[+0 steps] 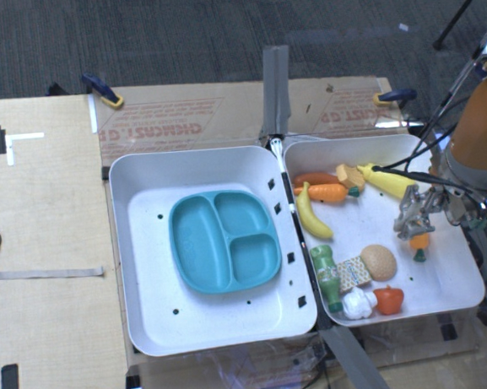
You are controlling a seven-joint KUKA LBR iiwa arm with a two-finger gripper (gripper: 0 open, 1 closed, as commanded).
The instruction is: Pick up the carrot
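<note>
Carrot (327, 193) is seen lying at the right bin's (456, 298) far-left corner, beside the banana (313, 217). Claw (415, 221) is seen near the bin's right wall, gripping a small orange piece (419, 240); the wrong item may be lifted.

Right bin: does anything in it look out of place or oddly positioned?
One oddity: the gripper sits over a small orange item at the right bin's right side, while the carrot lies apart near the top left, beside the banana. The other toy foods are just loosely scattered; nothing looks spilled or damaged.
</note>
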